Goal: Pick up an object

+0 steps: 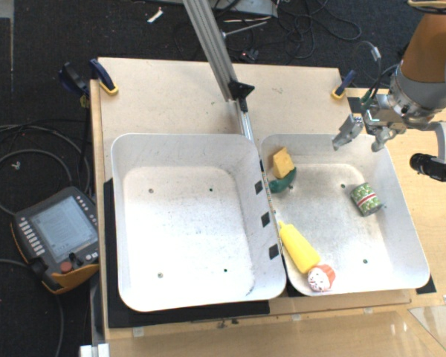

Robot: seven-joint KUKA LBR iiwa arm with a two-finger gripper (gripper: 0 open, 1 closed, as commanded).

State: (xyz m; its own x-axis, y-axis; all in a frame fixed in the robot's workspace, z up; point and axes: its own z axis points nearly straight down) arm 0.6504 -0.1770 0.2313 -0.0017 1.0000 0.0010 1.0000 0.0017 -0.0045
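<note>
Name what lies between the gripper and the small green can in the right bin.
In the camera view, nothing: only bare white bin floor separates the open gripper from the green can.

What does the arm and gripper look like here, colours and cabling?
The arm is grey with a wide orange band above the wrist. The gripper is grey metal with two pale fingers. Thin cables loop off the wrist, one arching toward the bench's rear.

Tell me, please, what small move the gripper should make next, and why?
Probably lower toward the green can. The gripper hangs open above the right bin's far edge, holding nothing, and the can lies nearest, apart from the other objects.
</note>
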